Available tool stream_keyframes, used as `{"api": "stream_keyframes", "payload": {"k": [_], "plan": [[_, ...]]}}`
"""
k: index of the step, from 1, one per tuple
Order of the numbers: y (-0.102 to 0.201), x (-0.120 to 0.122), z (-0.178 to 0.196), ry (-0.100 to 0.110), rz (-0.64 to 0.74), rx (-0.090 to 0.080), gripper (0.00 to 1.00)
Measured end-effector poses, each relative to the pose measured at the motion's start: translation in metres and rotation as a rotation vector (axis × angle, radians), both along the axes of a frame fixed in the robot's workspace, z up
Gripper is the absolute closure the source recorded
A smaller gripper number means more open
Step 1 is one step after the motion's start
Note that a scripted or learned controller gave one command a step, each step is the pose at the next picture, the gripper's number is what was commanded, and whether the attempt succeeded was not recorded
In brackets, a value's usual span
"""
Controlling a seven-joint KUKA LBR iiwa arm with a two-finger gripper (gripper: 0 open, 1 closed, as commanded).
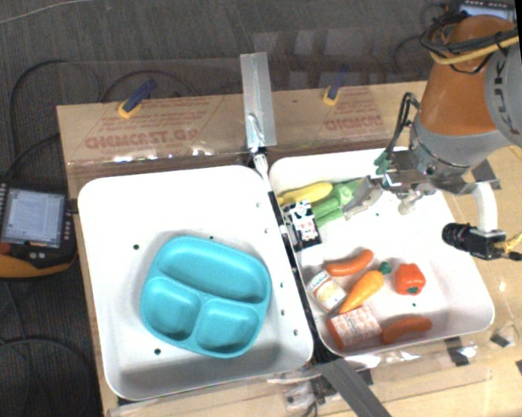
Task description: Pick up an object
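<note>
Reaching in from the right, the gripper (pixel 370 191) hangs low over the far part of the right bin (pixel 456 254), its tip pointing left toward a green toy vegetable (pixel 334 200). Whether it is parted or closed I cannot tell; it is small and blurred against the white floor, and nothing can be made out caught in it. Just left of the tip the green piece lies touching a yellow corn-like piece (pixel 304 192), both along the bin's back wall, with a small black-and-white box (pixel 302 223) beside them against the divider. Nearer the front of the same bin sit an orange sausage (pixel 349 263), a carrot (pixel 365 288), a small red pepper (pixel 408 278), a little jar (pixel 325 289), a reddish packet (pixel 351 328) and a second, darker sausage (pixel 405 329), loosely clustered and some touching. The left bin (pixel 110 212) holds a turquoise divided plate (pixel 206 295), resting at a tilt. Behind the gripper rises the grey arm with its orange band (pixel 460 74). On the floor to the far left lies a handheld control pad (pixel 25 227). As I judge it, the pick is not yet made: every object rests in its bin, the green vegetable seems the likeliest target, and closing on it and lifting are left to do.
</note>
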State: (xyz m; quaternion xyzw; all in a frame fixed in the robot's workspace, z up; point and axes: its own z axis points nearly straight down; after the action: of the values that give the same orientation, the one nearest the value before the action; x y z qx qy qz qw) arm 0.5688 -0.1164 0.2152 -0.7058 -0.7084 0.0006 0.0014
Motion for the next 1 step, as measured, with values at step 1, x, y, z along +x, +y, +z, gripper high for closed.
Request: {"api": "stream_keyframes", "payload": {"k": [1], "plan": [[-0.0011, -0.0455, -0.1262, -0.012, 0.014, -0.001, 0.00]]}}
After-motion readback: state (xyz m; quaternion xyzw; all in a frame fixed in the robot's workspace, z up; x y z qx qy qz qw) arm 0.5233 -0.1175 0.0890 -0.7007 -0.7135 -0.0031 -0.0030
